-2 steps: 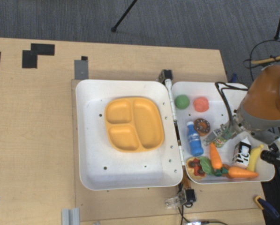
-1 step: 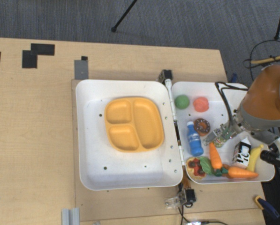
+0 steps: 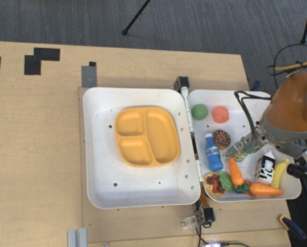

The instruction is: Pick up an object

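My gripper [image 3: 244, 147] hangs low over the middle of the right bin [image 3: 246, 103], below the grey and orange arm [image 3: 292, 107]. It sits just right of a brown ring-shaped toy [image 3: 221, 138] and just above an orange carrot [image 3: 235, 172]. A blue bottle [image 3: 213, 153] lies to its left. A green ball [image 3: 199, 111] and a red ball [image 3: 220, 114] rest at the bin's far end. A black and white object [image 3: 266, 169] and a yellow banana [image 3: 279, 172] lie to its right, partly under the arm.
A second carrot [image 3: 264, 190], a green leafy toy [image 3: 227, 181] and a small red and yellow piece [image 3: 213, 180] crowd the right bin's near edge. The left bin [image 3: 99, 153] holds a yellow sectioned plate [image 3: 145, 136]. Cables [image 3: 297, 65] run at the right.
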Robot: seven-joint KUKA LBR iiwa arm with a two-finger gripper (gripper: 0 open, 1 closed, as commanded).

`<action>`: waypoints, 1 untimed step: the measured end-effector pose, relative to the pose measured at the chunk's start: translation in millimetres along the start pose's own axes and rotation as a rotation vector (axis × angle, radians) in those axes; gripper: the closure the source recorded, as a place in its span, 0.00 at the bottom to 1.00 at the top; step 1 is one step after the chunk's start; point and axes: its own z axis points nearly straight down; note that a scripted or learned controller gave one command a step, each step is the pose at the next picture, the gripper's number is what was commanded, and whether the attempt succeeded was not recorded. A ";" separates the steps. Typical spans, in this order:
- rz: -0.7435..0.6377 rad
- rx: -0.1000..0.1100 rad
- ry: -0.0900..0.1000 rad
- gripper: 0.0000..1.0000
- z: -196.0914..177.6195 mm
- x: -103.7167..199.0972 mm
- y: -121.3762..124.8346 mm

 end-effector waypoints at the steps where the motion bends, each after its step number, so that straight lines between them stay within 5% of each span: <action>1: -0.023 0.000 0.000 0.00 0.2 0.4 0.3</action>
